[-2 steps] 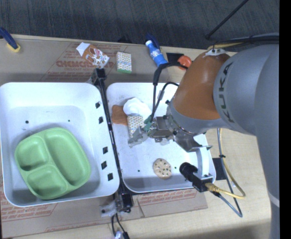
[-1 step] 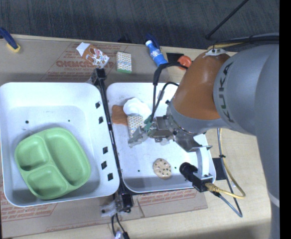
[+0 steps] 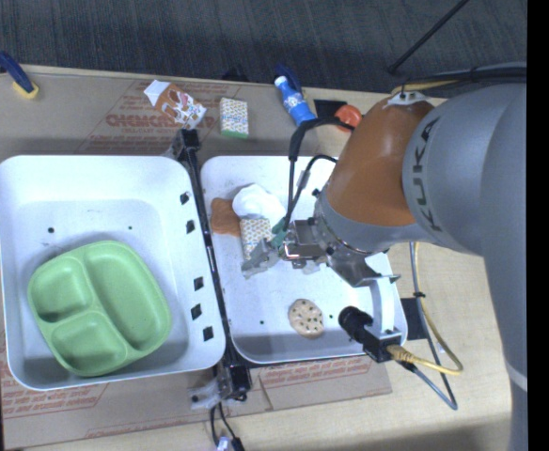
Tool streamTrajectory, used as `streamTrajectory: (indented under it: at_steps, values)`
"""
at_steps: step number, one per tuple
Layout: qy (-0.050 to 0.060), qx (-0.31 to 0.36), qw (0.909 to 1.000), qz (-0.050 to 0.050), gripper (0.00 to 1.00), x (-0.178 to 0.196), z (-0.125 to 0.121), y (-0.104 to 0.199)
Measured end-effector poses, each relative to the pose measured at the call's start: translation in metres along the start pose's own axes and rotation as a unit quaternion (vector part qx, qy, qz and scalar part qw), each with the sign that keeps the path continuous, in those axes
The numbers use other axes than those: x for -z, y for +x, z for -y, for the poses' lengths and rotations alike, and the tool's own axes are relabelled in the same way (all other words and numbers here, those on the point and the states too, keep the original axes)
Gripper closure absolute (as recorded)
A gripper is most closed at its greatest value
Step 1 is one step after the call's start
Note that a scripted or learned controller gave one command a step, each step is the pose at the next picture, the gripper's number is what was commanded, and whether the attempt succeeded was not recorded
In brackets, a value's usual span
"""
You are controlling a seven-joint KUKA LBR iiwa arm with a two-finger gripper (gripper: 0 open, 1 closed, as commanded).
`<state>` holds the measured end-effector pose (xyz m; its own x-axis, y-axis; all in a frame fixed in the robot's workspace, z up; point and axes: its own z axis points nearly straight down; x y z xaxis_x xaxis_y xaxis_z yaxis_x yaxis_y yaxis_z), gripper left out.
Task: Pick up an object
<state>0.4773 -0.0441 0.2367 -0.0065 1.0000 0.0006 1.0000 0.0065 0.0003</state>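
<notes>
Cookie [image 3: 305, 318] lies near the right bin's [image 3: 256, 341] near edge, apart from the claw [image 3: 260, 256]. Claw low beside patterned packet [image 3: 253, 233]; grip state cannot be told. Green tray [image 3: 99, 306] in left bin.

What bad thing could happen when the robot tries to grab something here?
The hand sits right by a crowded pile: a patterned packet, a white lump and a brown piece close together. It might pinch two at once, or nudge them toward the bin wall. The cookie lies alone, so it may be easier.
</notes>
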Motion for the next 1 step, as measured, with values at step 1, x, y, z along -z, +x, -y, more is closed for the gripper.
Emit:
streamTrajectory:
  at_steps: [1]
  values:
    - [0.000, 0.000, 1.0000, 0.000, 0.00, 0.0000, 0.0000, 0.0000]
